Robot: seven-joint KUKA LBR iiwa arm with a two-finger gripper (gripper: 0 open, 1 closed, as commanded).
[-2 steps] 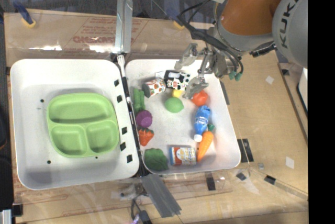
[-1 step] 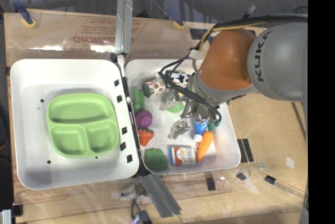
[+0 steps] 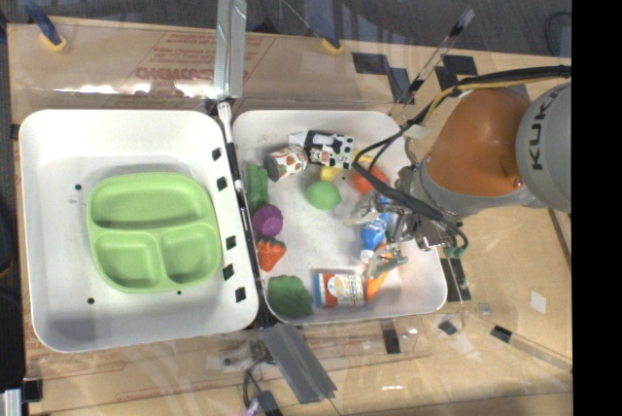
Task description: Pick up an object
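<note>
The arm (image 3: 486,152) reaches in from the right of the frame and hangs over the right part of the right bin (image 3: 255,127). The hand (image 3: 384,225) sits low among the objects at centre right of that bin. Cables and the wrist body cover much of it, so whether it is open or closed cannot be told, and no object can be confirmed as gripped.

Contents of the right bin:
- a black-and-white carton (image 3: 330,149) and a small can (image 3: 287,163) near the upper edge;
- a green ball (image 3: 324,195) with a small yellow piece (image 3: 329,174) just above it;
- a purple ball (image 3: 267,221), a strawberry (image 3: 271,253) and a dark green piece (image 3: 289,294) along the left wall;
- a bottle (image 3: 340,289) lying on its side at the lower edge;
- a blue item (image 3: 374,234) and an orange item (image 3: 367,181) right beside the hand.

The left bin (image 3: 39,239) holds a green divided tray (image 3: 154,231). Both bins rest on the tabletop (image 3: 505,297).

Task status, as a judgement: the approach is done, since the hand is down among the objects. The likely target is the blue item, the closest object. The grasp is unconfirmed and the lift is not yet done: every object appears to lie in the bin. What remains is a secure grip and a clear lift.
</note>
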